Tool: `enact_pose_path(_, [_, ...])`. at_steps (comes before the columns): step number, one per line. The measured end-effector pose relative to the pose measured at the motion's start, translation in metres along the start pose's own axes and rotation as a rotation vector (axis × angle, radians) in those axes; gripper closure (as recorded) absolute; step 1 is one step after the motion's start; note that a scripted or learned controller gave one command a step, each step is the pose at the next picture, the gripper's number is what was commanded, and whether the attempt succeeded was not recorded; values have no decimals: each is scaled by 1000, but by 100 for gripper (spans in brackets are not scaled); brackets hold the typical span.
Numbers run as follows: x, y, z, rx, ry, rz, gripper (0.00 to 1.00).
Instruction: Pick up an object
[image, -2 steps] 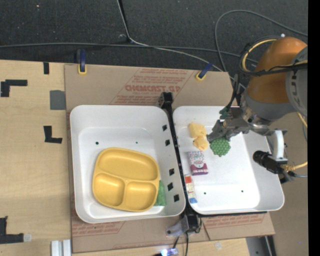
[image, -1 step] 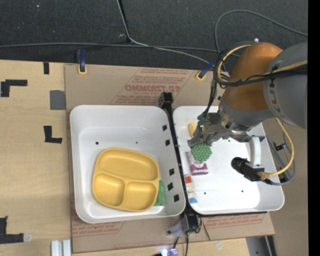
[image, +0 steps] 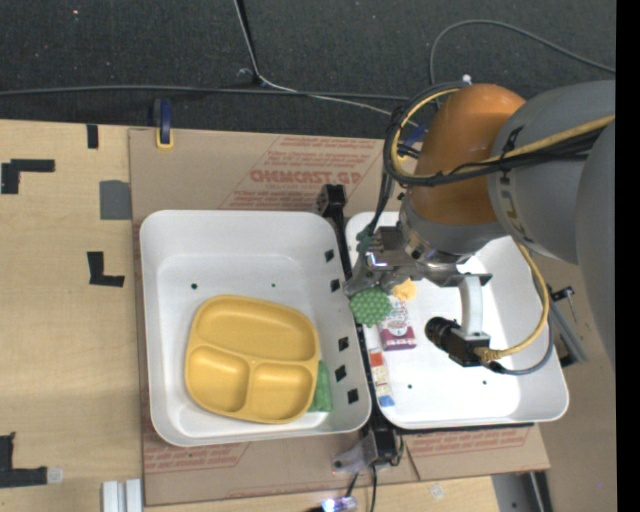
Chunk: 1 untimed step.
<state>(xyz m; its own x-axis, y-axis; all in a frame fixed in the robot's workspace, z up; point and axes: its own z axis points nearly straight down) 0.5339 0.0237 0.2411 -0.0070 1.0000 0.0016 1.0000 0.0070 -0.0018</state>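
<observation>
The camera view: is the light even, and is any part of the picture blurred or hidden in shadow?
In the camera view the light is soft and fairly even; the left bin and the yellow tray look sharp; the arm is large and slightly soft, and it shades the small objects in the right bin.

A white bin (image: 480, 390) lies beneath the gripper (image: 375, 272). A second white bin (image: 230, 235) sits beside it, toward the view's left. Both rest on printed cardboard (image: 290, 175). Further from the gripper, black tape marks (image: 100, 270) dot the wooden bench (image: 60, 350), and a blue clamp (image: 163, 120) grips the cardboard's far corner.
</observation>
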Motion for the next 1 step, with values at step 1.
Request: enact_pose_path(1, [45, 5, 19, 2, -2, 2, 100])
